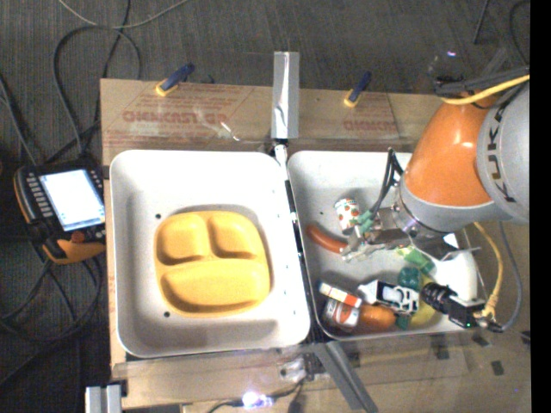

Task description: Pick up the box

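Bench with brown cardboard sheet (207, 114) at its far edge, two shallow white bins set side by side on it; we note the left bin (129, 188) carries a yellow compartment tray (213, 261) near its middle, nothing else with it. Right bin (314, 175) holds the clutter; the grey arm with its orange band (452, 157) reaches in over that bin's right side.

The gripper (366, 235) hangs low over the middle of the right bin; whether it stands wide or narrow we cannot tell, the wrist covers too much of it, and we see nothing clearly held.

Smaller items, right bin: an orange sausage-shaped toy (325, 238) toward the left wall, just beside the gripper; a white cup with red and green spots (346, 211) behind it; a white piece (461, 269) by the right wall; green pieces (416, 269) under the wrist; an orange carrot-like thing (376, 318) at the near edge.

The box (341, 302), small, white and orange, lies tilted in the near-left part of the right bin, touching the carrot-like thing, near a black-and-white item (398, 295). It sits apart from the gripper, toward the near wall.

Our judgement: pick not yet made; the box rests on the bin floor; left to do are moving across to it, descending, closing, lifting. Crowding neighbours may spoil the grasp.
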Available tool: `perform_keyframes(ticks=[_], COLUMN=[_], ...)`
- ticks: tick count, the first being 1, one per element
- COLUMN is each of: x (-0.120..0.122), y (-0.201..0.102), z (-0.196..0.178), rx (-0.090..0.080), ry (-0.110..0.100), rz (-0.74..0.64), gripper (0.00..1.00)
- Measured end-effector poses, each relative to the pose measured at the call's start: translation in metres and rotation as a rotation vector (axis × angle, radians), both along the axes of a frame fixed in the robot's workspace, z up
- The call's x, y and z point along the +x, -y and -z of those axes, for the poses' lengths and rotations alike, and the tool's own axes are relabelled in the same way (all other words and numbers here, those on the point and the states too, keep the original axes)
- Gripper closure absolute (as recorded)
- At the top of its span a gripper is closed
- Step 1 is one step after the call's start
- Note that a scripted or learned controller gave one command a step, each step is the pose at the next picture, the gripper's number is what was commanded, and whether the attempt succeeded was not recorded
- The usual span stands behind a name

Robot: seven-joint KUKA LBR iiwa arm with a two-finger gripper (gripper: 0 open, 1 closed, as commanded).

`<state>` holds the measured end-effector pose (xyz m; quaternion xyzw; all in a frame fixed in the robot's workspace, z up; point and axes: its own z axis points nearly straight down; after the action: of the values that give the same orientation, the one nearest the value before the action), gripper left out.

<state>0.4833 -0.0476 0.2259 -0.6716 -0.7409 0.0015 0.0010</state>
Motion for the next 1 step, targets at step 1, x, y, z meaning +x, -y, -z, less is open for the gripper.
perform_keyframes(ticks=[1], x=[-0.0005], y=[0.0307], z=[0.0062], rx=[-0.001], ry=[-0.001], rz=[0.187], gripper=[1.00])
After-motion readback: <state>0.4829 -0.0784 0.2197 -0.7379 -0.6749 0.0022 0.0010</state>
